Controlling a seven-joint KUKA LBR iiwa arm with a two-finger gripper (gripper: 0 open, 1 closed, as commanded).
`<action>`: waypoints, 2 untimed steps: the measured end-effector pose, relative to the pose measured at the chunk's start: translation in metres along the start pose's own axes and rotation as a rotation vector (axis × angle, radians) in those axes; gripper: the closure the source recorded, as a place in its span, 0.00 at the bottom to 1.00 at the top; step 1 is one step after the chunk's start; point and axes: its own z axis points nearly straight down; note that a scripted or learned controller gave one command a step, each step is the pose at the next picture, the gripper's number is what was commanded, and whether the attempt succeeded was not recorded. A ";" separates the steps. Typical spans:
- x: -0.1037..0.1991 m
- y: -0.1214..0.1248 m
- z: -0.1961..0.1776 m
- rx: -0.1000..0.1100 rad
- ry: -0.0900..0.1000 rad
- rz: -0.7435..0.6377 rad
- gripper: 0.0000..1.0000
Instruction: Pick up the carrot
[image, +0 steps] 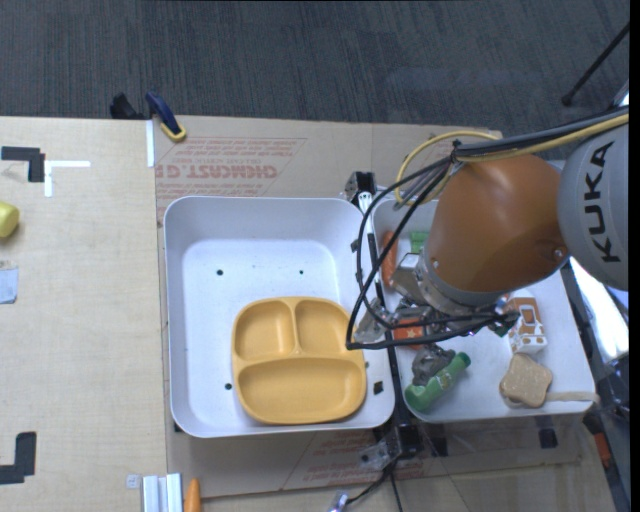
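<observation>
Far left of the yellow plate (300, 362), a small yellow thing (6, 219) lies on the tabletop (80, 330). The plate is all you have in the left bin (190, 300). Right of the plate, the arm (497, 227) hangs over the right bin (570, 375), which holds a green bottle (438, 382), a bread slice (526, 380) and a small carton (527, 326). An orange sliver (385, 250), possibly the carrot, shows under the cables; its long axis and heading are hidden. You cannot tell how the jaws stand.

We see yellow divided plate (300, 362), white bin (255, 235), green bottle (438, 383), tan bread slice (526, 380), orange arm band (497, 222).
</observation>
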 end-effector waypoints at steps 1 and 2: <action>0.000 0.000 0.000 0.000 0.000 0.000 0.00; -0.009 0.016 0.000 0.001 0.000 0.053 0.00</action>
